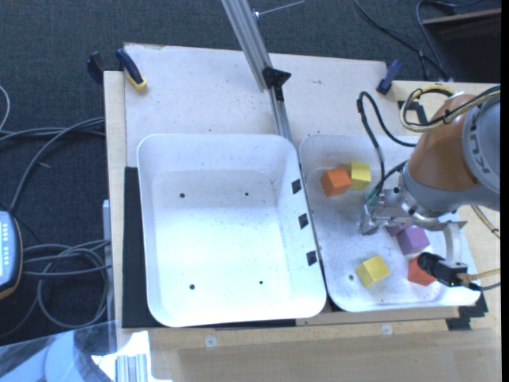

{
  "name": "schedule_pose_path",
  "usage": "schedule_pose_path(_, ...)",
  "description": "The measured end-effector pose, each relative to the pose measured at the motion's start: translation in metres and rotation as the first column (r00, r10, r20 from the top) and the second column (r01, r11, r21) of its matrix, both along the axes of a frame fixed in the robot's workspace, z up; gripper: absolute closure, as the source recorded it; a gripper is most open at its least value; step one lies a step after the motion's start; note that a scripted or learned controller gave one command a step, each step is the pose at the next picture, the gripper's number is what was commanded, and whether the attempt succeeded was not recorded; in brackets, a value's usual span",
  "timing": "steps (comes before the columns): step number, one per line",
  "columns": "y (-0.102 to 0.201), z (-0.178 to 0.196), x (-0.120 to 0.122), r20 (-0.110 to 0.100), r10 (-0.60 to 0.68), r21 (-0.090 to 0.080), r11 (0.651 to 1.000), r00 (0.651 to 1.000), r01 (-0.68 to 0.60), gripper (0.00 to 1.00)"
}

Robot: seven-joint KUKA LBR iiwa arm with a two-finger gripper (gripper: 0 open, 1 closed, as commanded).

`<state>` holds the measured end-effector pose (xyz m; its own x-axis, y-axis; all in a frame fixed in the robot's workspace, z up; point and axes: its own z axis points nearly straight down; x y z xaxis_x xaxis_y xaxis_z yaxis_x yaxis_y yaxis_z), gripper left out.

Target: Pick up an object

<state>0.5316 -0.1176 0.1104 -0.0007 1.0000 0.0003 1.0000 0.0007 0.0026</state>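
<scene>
The right bin [320,237] holds several small blocks. An orange block [336,181] and a yellow block [359,173] sit side by side near its far end. Another yellow block [372,270] lies near the front. A purple block [413,239] sits just right of my gripper, and a red block [419,271] lies at the front right. My gripper [371,220] hangs low over the middle of the right bin, left of the purple block. I see nothing between its fingers, and their spacing is unclear.
The left bin [159,173] stands beside the right one, sharing a rim edge with black clips [302,220]. A metal pole [253,38] slants across the bench at the back. Cables trail on the floor at left.
</scene>
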Motion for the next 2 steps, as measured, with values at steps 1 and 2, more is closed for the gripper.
schedule_pose_path(1, -0.005, 0.063, 0.001, 0.005, 0.001, -0.002, 1.000, 1.000, -0.001, 1.00)
schedule_pose_path(2, -0.008, 0.108, 0.004, 0.005, 0.001, -0.002, 1.000, 1.000, -0.001, 1.00)
